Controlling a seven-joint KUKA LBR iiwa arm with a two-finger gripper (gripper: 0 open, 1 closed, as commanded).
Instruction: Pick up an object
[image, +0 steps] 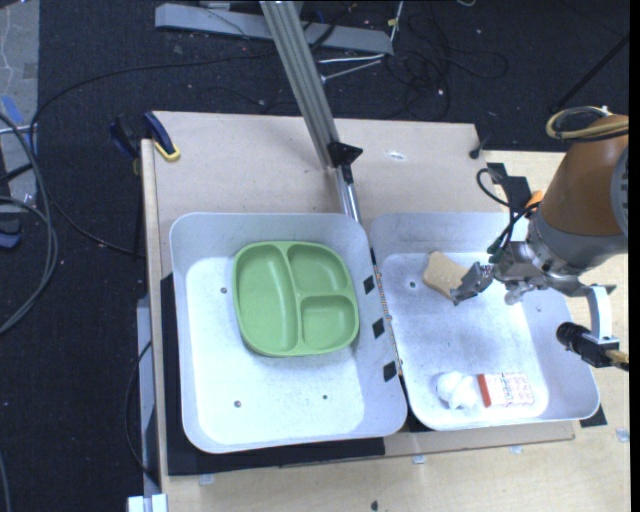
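Nearest the camera, along the front of the right bin (560, 400), lie 2 things side by side: a crumpled white wad (456, 390) and, touching it on its right, a small white packet (510, 389) with red print. Neither is being handled. Beside them, the left bin (200, 400) bears a green tray (296, 297) with 3 compartments, lying flat and tilted a little in the bin.

Farther back in the right bin, a tan block (441, 270) sits near the bin's rear left corner. The gripper (468, 287) is down at bin level just beside it, reaching in from the right. Its dark fingers (477, 279) point toward the block, and their tips look to be at or against its right edge. They are small and dark against the bin, so I cannot tell how far apart they stand, nor whether the block is between them. The block appears to rest on the bin floor, not lifted.

Judging from this, the task is at the approach or grasp step, with the tan block the likely target. Nothing is visibly held yet, so the closing on the block, if not yet made, and the lift are left to do.

Behind the gripper, the grey wrist and orange band (585, 180) rise at the right. Farthest back, a metal pole (312, 90) slants across the bench (420, 150) toward the gap between the 2 bins.
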